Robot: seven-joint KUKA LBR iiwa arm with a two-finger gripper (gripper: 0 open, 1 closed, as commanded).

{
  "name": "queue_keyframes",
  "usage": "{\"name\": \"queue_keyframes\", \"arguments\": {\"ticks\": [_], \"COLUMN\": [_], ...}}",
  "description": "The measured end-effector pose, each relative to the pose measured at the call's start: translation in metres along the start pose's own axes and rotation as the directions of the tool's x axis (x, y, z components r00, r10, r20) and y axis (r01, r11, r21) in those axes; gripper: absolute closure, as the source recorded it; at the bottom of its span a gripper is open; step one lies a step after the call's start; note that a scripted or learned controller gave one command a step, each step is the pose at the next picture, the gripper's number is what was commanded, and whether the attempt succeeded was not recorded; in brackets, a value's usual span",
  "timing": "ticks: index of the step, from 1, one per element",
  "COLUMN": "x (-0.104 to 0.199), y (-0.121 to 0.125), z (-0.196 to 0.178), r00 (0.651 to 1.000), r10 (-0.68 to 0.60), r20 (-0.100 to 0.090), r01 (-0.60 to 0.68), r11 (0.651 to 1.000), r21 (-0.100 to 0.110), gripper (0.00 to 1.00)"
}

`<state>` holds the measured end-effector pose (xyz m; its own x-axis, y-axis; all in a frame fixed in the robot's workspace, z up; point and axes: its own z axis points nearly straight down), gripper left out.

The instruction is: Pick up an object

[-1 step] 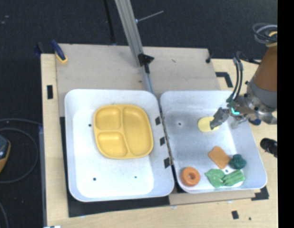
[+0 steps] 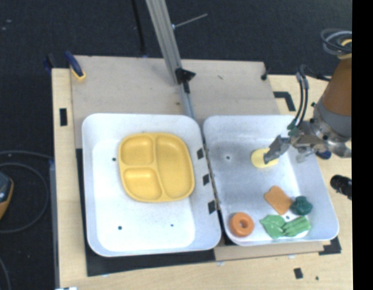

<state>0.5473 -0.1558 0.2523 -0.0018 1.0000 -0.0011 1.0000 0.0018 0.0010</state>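
My gripper (image 2: pixel 289 152) hangs over the upper right part of the right bin (image 2: pixel 235 132), coming in from the right on the grey arm with its orange band. It is open, with nothing between its fingers. The left finger (image 2: pixel 272 153) reaches down to a small pale yellow round object (image 2: pixel 259 159), covering that object's right edge. Lower in the same bin lie an orange block (image 2: pixel 277 199), a dark green piece (image 2: pixel 302 206), a light green leafy piece (image 2: pixel 284 226) and an orange ring (image 2: pixel 241 223).
The left bin (image 2: pixel 102 222) holds a yellow divided plate (image 2: pixel 156 166). A metal post (image 2: pixel 164 32) rises behind the two bins. Black cables run off the bench at the left.
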Motion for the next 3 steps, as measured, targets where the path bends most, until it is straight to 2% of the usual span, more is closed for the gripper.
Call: {"name": "queue_keyframes", "arguments": {"ticks": [1,2,3], "x": [-0.008,0.000,-0.002], "y": [0.001,0.006,0.007], "z": [0.061,0.116,0.152], "r00": [1.000,1.000,1.000], "r10": [0.002,0.002,0.004], "r20": [0.000,-0.001,0.001], "r01": [-0.002,-0.002,-0.004], "r11": [1.000,1.000,1.000], "r21": [0.005,0.004,-0.001], "gripper": [0.00,0.00,0.00]}}
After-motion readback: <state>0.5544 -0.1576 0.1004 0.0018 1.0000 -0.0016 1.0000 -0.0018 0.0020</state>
